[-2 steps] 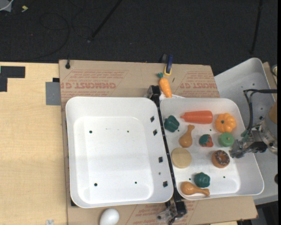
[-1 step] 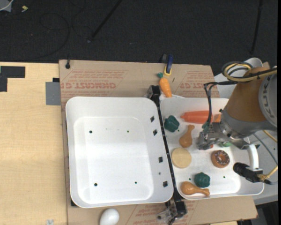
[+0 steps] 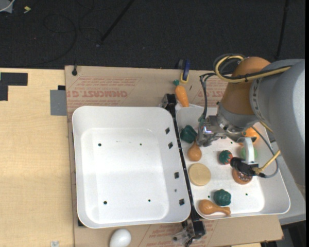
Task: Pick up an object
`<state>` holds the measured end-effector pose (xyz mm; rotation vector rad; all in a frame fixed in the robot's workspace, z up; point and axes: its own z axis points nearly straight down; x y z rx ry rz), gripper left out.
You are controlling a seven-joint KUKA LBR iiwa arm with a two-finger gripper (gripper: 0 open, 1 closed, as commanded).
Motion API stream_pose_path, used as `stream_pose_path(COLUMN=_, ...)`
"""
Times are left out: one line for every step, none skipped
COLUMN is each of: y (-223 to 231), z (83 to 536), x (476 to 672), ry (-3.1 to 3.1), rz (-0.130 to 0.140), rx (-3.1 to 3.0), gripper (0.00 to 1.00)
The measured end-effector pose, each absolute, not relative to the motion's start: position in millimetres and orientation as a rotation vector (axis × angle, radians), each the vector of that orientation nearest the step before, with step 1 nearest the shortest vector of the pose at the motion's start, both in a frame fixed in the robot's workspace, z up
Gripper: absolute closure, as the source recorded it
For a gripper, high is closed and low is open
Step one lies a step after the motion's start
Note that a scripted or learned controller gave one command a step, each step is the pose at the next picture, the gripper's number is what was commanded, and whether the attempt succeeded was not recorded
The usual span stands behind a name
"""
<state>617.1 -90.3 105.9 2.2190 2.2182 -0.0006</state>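
Note:
My gripper (image 3: 207,132) is low over the right bin (image 3: 270,206), in its upper left part. Just left of it lies a dark green lump (image 3: 188,134). A small orange pear shape (image 3: 194,152) sits right below the gripper. Further down are a tan disc (image 3: 200,174), a small green piece (image 3: 225,156), another green lump (image 3: 222,196) and an orange gourd (image 3: 212,208). Nothing shows between the fingers.
The left bin (image 3: 87,138) is beside the right one, with a black divider strip between them. An orange carrot shape (image 3: 182,95) rests at the right bin's top left corner. A white ball (image 3: 120,237) lies on the bench below the left bin. The arm covers the right bin's upper right.

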Motion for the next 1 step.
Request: stream_pose_path(y=-102.0, z=86.8, x=644.5, ry=2.225, rz=-0.002, rx=2.219, gripper=1.00)
